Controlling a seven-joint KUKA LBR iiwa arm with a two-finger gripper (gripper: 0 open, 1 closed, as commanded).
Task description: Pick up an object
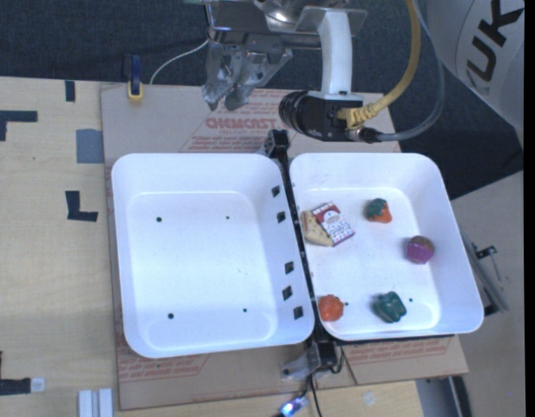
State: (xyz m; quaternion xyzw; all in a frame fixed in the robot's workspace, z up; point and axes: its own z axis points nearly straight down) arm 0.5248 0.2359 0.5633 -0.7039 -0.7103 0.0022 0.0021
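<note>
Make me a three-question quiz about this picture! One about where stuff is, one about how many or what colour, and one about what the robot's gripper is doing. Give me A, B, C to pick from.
1. Where are the small objects?
A. In the left bin
B. In the right bin
C. On the cardboard

2. How many objects are in that bin?
A. Two
B. Five
C. Nine

3. Where is the gripper?
A. Up above the far edge of the bins, with nothing between its fingers
B. Down in the right bin, squeezing the purple object
C. Resting in the left bin

Answers:
1. B: the red and white packet, the purple object and the rest all lie in the right bin, not the left bin.
2. B: add the green object and two orange-red ones.
3. A: the gripper hangs over the cardboard.
</note>
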